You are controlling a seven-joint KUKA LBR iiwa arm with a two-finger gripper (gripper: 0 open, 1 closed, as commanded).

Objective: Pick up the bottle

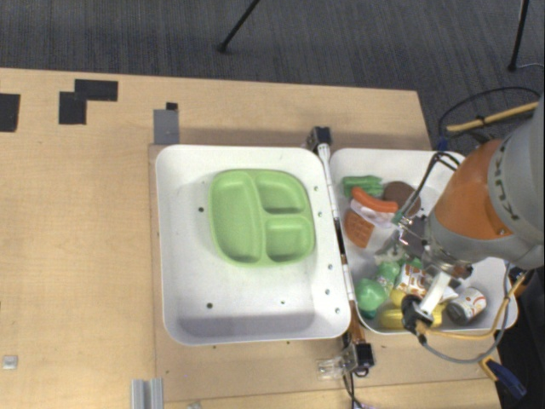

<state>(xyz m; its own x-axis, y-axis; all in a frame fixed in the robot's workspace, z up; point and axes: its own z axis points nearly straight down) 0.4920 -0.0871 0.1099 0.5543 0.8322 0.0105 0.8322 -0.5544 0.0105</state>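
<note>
Bins: two. Left bin (170, 228) holds one green divided plate (260, 216). Right bin (502, 284) holds a pile of small items, where one arm's gripper (409, 267) hangs over the green bottle (387, 273); its grip cannot be told.

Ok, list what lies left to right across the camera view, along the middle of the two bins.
Left bin wall → green divided plate → rail between the bins → heap of toy food → grey and orange arm.
</note>
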